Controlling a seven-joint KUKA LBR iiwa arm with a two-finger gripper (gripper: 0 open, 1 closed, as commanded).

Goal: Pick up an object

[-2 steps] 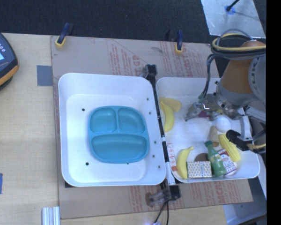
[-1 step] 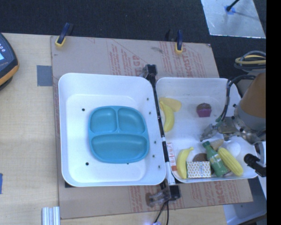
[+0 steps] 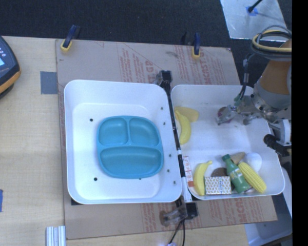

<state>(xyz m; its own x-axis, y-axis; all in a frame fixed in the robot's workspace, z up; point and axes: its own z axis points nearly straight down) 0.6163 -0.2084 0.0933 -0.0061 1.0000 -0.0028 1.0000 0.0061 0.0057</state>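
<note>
Wooden desk [image 3: 25,152] surface is seen under a cardboard sheet [image 3: 138,65], on which two white bins are set side by side. The right bin [image 3: 215,94] is taken as the landmark. Touching its left edge, the left bin [image 3: 74,137] is found, with a blue divided plate [image 3: 130,147] lying flat in it. Inside the right bin, a banana [image 3: 185,124] is seen against the left wall. Along its near wall a smaller banana [image 3: 200,176], a small box [image 3: 217,185], a green bottle [image 3: 235,173] and a corn cob [image 3: 252,176] are crowded together, some touching. Over the right bin's far right part, the gripper [image 3: 231,114] is held low, apart from those things; nothing is seen between its fingers, and whether it is open or closed cannot be told.
</note>
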